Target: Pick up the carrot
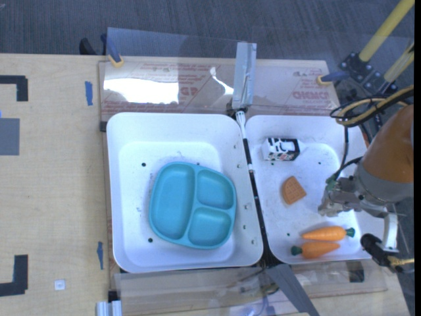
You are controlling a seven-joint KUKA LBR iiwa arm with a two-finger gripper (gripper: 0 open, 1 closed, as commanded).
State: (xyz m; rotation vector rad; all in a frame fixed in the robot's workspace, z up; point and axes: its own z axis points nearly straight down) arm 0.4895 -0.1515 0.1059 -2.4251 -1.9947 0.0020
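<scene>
Two orange carrots lie near the front of the right bin [309, 137]: one carrot [324, 234] with its green tip to the right, and a second carrot [318, 249] just in front of it with its green tip to the left. My gripper [333, 199] hangs over the right side of that bin, just above and behind the carrots. Nothing shows between its fingers. The arm's orange band fills the right edge above it.
A black-and-white milk carton [281, 149] lies at the back of the right bin and a tan cracker-like piece [293, 190] sits mid-bin. A blue three-part plate [193, 205] rests in the left bin [131, 143]. Cables hang at the upper right.
</scene>
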